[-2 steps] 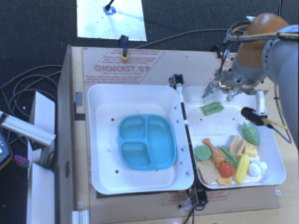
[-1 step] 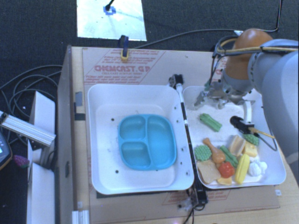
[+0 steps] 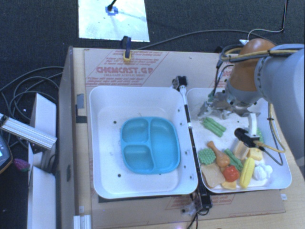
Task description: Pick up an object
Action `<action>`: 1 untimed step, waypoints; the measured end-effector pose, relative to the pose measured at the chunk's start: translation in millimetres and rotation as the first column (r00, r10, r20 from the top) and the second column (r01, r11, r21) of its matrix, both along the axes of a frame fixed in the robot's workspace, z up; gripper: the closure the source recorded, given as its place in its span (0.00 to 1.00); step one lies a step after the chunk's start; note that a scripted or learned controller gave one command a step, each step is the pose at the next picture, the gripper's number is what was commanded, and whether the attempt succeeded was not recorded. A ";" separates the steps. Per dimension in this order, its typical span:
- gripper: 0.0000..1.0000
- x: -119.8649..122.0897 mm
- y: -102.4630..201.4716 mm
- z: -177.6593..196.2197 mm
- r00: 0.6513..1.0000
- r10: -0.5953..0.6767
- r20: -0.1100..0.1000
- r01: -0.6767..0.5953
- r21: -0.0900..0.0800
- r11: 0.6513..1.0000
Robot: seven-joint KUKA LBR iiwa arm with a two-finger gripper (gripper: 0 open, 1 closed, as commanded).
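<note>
Toy food heap at right bin front, claw just beside green pods, its opening impossible to tell

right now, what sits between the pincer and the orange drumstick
In the camera view, green toy sticks lie between the pincer and the drumstick, nearer the pincer.

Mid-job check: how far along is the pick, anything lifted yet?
Done: nothing visibly lifted; the toy food pile lies in the right bin. In hand: the gripper sits low over that bin's far end, beside the green toy piece. Left: grasp and lift an item.
</note>
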State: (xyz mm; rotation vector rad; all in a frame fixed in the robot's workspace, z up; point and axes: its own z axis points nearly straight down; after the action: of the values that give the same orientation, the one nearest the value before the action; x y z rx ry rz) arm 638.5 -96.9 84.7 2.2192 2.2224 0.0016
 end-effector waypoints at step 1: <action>0.00 -10.2 1.8 -0.1 1.000 -0.001 -0.001 0.001 0.000 1.000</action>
State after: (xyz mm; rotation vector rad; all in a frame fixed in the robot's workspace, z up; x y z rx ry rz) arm 628.3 -95.1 84.5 2.2203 2.2224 0.0006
